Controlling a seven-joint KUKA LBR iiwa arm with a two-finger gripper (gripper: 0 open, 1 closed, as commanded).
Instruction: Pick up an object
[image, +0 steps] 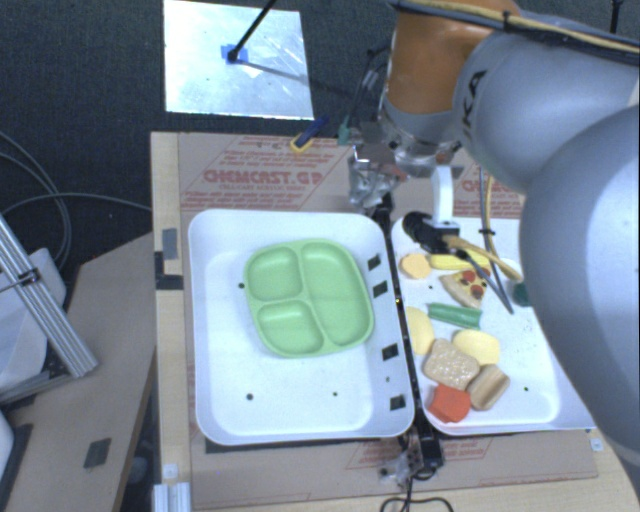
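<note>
Currently approach step: gripper (372, 192) hovers at 12 o'clock above the bins' shared wall, its state unreadable, nothing visibly held. Toy food (455, 340) sits in right bin (535, 400). Next: travel toward 5 o'clock, descend.

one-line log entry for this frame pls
arm: over bins' far edge | gripper: above divider, nothing seen held | green tray: left bin | toy food: right bin | pick: not yet done
</note>
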